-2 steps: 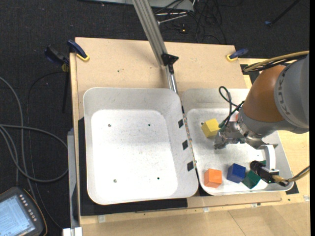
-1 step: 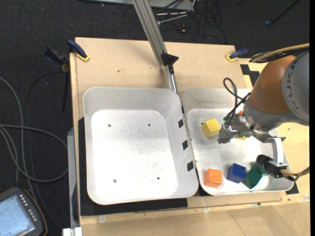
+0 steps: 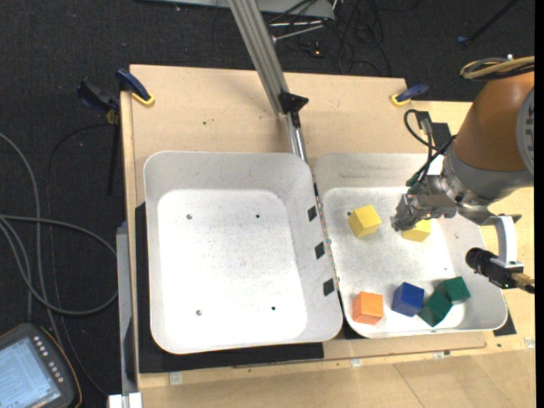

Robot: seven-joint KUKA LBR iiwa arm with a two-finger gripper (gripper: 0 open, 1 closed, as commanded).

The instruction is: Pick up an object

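Observation:
The right bin [image 3: 382,330] holds several blocks. A yellow block [image 3: 365,220] lies near its upper left. A second yellow block [image 3: 417,231] sits just right of it, partly hidden under my gripper [image 3: 406,220], which hovers low over that block's left edge. An orange block [image 3: 368,307], a blue block [image 3: 408,298] and two green blocks [image 3: 435,309] [image 3: 456,289] cluster along the bin's front. Nothing shows between the fingers.
The left bin [image 3: 161,228] lies beside the right one, divided by a shared rim with black clips [image 3: 323,249]. A metal pole [image 3: 259,45] slants in from the top. Clamps sit on the bench's back corners. A black fitting [image 3: 489,266] juts out at the right.

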